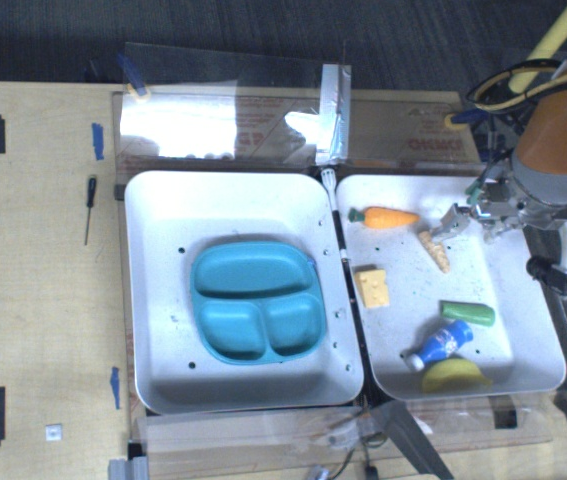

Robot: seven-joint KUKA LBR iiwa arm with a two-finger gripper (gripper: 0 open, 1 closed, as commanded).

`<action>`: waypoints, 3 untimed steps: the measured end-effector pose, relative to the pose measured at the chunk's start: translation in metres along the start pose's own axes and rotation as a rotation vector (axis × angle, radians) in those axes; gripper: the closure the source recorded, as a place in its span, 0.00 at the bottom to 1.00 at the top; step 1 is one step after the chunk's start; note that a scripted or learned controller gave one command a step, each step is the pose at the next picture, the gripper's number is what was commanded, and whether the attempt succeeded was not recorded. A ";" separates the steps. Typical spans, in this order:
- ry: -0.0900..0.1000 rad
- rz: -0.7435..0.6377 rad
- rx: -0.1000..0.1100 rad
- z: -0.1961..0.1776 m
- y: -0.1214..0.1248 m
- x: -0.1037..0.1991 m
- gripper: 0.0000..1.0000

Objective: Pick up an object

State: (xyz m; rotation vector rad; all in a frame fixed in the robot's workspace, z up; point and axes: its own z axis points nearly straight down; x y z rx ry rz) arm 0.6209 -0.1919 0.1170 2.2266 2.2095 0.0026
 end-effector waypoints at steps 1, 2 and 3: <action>0.003 0.050 0.000 0.030 0.001 0.076 0.00; 0.001 0.051 -0.005 0.018 0.002 0.075 1.00; 0.004 0.058 -0.007 -0.107 -0.031 0.146 1.00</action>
